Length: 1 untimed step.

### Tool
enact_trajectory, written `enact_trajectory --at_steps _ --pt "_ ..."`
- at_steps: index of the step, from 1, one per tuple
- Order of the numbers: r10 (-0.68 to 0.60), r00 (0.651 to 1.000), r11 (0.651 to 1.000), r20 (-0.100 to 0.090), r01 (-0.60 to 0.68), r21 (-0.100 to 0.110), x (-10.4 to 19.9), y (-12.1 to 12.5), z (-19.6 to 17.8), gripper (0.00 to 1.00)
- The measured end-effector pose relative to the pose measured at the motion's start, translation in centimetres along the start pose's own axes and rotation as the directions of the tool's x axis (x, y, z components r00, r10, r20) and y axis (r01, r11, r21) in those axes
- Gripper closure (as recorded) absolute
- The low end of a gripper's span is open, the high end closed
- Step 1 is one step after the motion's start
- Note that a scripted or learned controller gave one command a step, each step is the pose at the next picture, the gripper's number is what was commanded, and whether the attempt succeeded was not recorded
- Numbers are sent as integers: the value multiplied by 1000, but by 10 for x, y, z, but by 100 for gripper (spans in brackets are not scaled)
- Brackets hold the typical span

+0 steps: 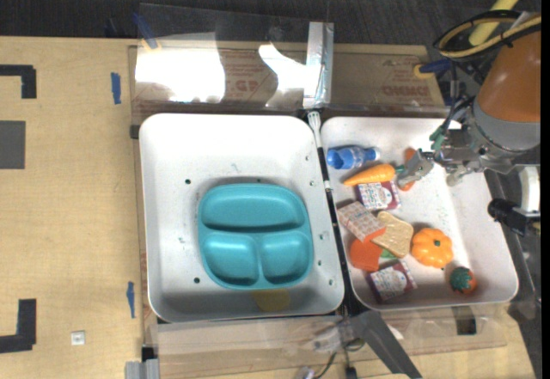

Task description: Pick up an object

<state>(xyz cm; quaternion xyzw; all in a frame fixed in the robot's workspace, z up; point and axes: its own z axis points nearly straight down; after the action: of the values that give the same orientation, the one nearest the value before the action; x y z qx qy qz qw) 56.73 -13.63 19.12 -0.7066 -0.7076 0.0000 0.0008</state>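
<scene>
Round orange pumpkin (430,247) with green stem, lying in right bin (498,283).

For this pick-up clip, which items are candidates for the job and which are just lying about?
Job:
gripper, over the right bin
carrot
blue bottle
pumpkin
cracker
two packets

Lying about:
teal tray in the left bin
clear panel behind the bins
</scene>
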Motion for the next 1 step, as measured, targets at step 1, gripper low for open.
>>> enact_trajectory --at_steps 1 --pt "141 990 990 2 -141 -16 20 0 90 0"
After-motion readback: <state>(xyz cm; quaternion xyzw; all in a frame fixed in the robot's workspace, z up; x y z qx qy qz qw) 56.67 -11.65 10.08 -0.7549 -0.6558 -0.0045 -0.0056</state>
